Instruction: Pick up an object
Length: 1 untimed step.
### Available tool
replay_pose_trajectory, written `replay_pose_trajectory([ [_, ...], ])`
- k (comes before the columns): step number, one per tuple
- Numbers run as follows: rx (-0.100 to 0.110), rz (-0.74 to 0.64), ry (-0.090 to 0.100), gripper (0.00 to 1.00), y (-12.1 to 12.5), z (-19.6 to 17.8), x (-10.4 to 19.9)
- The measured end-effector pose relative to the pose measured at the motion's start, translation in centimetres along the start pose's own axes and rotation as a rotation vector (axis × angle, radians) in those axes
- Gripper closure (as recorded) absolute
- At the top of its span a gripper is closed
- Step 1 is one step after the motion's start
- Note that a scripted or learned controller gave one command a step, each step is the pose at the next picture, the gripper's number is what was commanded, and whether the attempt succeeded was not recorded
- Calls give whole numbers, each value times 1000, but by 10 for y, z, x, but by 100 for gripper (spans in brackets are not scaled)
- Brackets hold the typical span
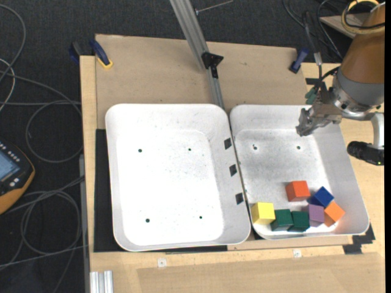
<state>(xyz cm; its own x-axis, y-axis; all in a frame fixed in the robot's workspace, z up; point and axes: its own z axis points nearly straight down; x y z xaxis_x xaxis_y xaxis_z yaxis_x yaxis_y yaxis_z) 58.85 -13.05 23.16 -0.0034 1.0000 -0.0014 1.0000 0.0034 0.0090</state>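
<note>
Two white bins side by side on bench [183,267]: left bin [165,176], right bin [293,163]. No readable writing or brand anywhere; handheld device [9,173] at left edge cut off, screen text too small to read. Gripper [307,125] above far part of right bin, seen against its far rim; claw state impossible to tell, tips blurred into one dark grey lump. Nothing seen in it. Arm [360,60] cut off at right edge, orange band showing above grey wrist. Seven blocks clustered in near right corner of right bin, well apart from gripper: red block [297,190] farthest back; blue block [322,196] just right of it, turned corner-on; orange block [334,211] beside near right wall; purple block [316,213] between blue and orange, partly hidden by both; yellow block [264,212] at left end, apart from red; two green blocks [290,220] touching, hard to split, pressed against near rim. All roughly cubic, no clear long axis. Slanted metal pole [195,35] across top, foot meeting gap between bins. Cables [36,108] looping on dark floor at left.
</note>
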Motion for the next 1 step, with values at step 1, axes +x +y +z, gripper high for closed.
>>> replay_pose_trajectory([
  [1, 2, 1, 0, 100, 2, -45, 0],
])
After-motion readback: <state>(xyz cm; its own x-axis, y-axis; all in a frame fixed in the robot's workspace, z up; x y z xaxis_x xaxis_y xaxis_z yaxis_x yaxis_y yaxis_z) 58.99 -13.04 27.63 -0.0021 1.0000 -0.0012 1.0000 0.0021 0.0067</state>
